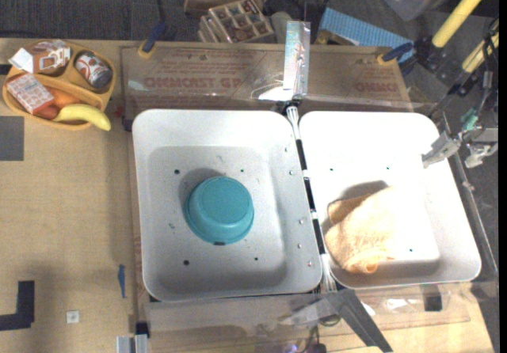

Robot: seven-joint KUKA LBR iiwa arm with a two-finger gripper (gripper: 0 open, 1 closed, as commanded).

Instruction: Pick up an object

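- My gripper [445, 147] hangs over the right bin's [412, 134] far right rim; whether it is spread or pressed together, I cannot tell.
- A teal bowl [220, 209] sits upside down in the left bin [158, 146].
- A tan cloth [363, 233] lies crumpled in the right bin's near left part.

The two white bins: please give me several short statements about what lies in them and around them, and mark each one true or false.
1. A teal bowl lies upside down in the left bin. True.
2. A yellowish cloth lies in the left bin too. False: it lies in the right bin, near its front left corner.
3. The cloth is between the fingers of the hand. False: the hand is at the right bin's far right edge, apart from the cloth.
4. A banana lies on a yellow tray left of the bins. True.
5. The bowl touches the cloth. False: the bin walls separate them.
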